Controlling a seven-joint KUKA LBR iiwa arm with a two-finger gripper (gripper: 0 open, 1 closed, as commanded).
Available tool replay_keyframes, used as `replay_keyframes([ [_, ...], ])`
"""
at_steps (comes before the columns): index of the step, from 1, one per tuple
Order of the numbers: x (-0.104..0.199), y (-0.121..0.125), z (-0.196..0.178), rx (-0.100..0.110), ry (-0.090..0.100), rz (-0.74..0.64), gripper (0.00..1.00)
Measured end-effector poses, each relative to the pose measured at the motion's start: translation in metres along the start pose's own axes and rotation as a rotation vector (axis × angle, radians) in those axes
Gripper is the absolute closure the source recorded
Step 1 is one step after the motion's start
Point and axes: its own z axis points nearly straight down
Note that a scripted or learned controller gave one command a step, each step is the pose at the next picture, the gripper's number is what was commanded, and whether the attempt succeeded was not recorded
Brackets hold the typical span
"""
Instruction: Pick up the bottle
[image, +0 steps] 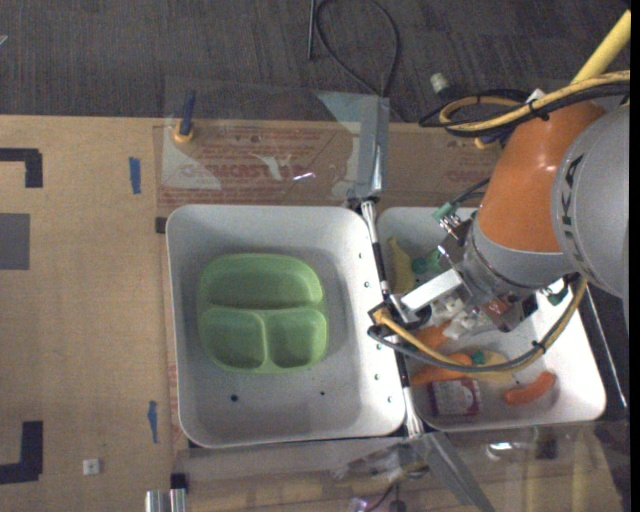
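1. Black letters run down the arm (560, 190) on its grey shell at the right edge; they look like "KUKA", partly cut off.
2. A clear sheet (260, 150) lies flat on the table (80, 330) behind the bins. Red printing shows through it, too faint to read.
3. Blue tape marks (135, 175) and black corner marks (25, 165) sit on the table's brown surface at the left.
4. The left bin (280, 410) holds one thing: a green tray (263, 312) with three compartments, one long and two smaller, lying near the bin's middle.
5. The right bin (585, 395) is crowded. A yellow piece (400, 265) lies near its back left corner, a green piece (425, 265) just beside it.
6. Orange pieces (440, 345) lie under the wrist, and a small orange one (528, 390) rests near the front right.
7. The bottle (455, 397) appears to be the item with a dark red label near the front wall of the right bin; its print is too small to read.
8. The jaws (470, 315) hang low over the right bin's middle, behind the bottle. The wrist and cables cover them, so I cannot tell whether they are open or closed.
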Motion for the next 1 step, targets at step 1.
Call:
replay_keyframes([
  [1, 0.0122, -0.0226, 0.0618, 0.005, -0.004, 0.162, 1.00],
])
